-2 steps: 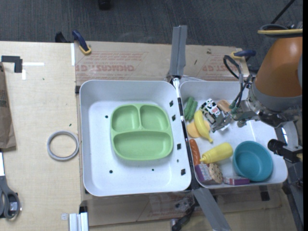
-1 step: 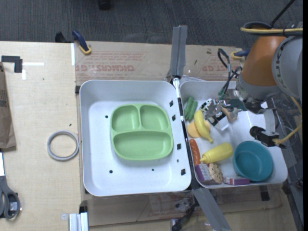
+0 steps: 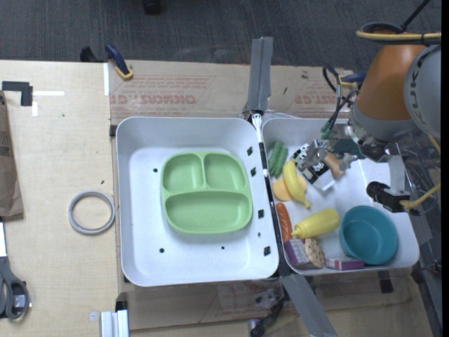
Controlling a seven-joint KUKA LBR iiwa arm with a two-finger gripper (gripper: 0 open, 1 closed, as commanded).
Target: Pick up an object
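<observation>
The gripper (image 3: 317, 161) is low in the right bin (image 3: 400, 258), its black-and-white tip hovering right beside the banana (image 3: 295, 182), which looks like the nearest candidate for the pick. The banana sits just down and left of the tip, close enough that contact can't be ruled in or out. Its long axis runs diagonally, upper end toward the bin divider, lower end pointing down toward the yellow squeeze bottle (image 3: 317, 224). Whether the hand is spread or pinched is impossible to tell here; the tip is a jumble of black and white parts and nothing shows clearly between them.

To do this step well, my read is that the grip line should sit across the banana's narrow width, not along its length, and land near the middle of the curve so it doesn't swing out. It's crowded: a green vegetable (image 3: 277, 157) lies up and left of the tip, an orange piece (image 3: 280, 190) is tucked against the banana's far side, and a small brownish item (image 3: 334, 165) sits just right of the tip. A sloppy descent could nudge any of them.

Farther below the hand, a sausage-like red piece (image 3: 283, 221), a snack packet (image 3: 309, 253) and a teal bowl (image 3: 368, 234). Way off left, the green divided plate (image 3: 207, 192) in the left bin (image 3: 133, 209).
</observation>
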